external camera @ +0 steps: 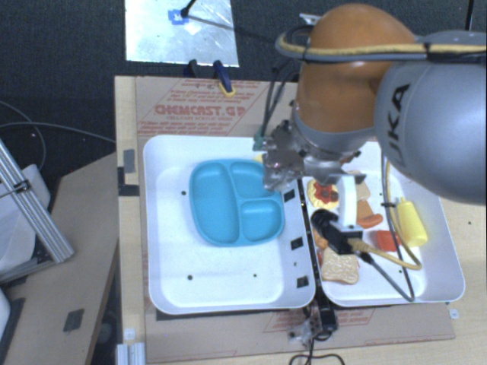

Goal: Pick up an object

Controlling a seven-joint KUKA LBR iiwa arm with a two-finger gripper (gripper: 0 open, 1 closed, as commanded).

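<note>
Since the gripper [278,172] hangs over the far right corner of the blue tray [228,204] in the left bin [221,287], we judge that tray's rim to be the likeliest target. We cannot tell how wide the gripper stands or whether it has hold of anything. We should come straight down astride the raised rim, not onto the flat floor. The wall shared with the right bin [445,280] lies close, while the left bin's near edge offers open room.

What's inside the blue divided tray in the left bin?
Nothing visible: the blue tray shows three bare compartments. Its top-right corner is covered by the claw, so that corner cannot be checked.
</note>
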